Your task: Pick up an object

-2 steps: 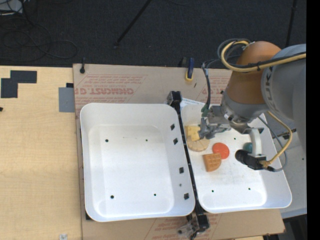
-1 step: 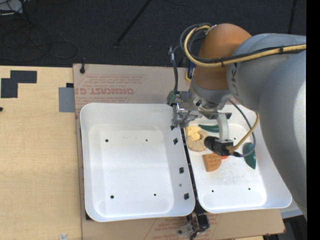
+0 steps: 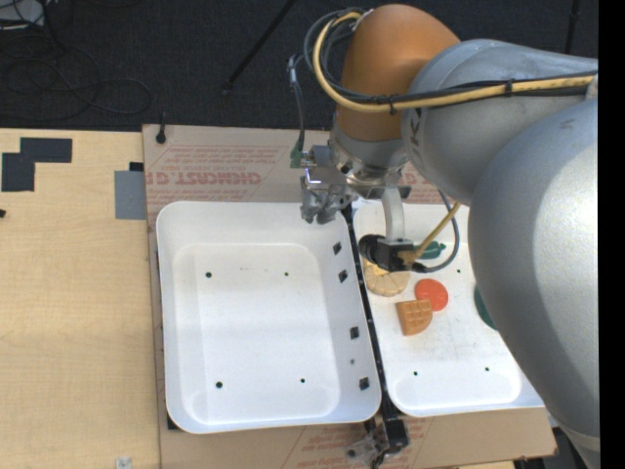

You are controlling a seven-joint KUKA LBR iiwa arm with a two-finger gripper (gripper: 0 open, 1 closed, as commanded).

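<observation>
We're looking down on two shallow bins of smooth, glossy white plastic with rounded corners, sitting on a brown cardboard sheet point(image 3: 225, 169) printed in red, which lies on the pale wood-grain counter point(image 3: 68, 291). The left bin point(image 3: 162, 311) shows small dark dots on its floor. All the objects sit in the right bin point(image 3: 459, 371), bunched toward its far left corner. There's a tan round piece point(image 3: 389, 284) with a matte, bready look, its far side covered by robot hardware. Just beside it, toward the near edge, is an orange wedge point(image 3: 414, 317) with a waffle-like grid on top, touching or nearly touching a smooth red-orange disc point(image 3: 434, 294). A teal piece point(image 3: 437, 250) peeks out near the far edge, its shape hard to make out. A dark green thing point(image 3: 479, 307) is mostly cut off by the big grey arm point(image 3: 527, 193) along the bin's right side. The metallic gripper point(image 3: 319, 206) hangs over the far end of the divide between the bins, apart from every object. It's small and cluttered, so we cannot tell whether it is spread or pressed together.
</observation>
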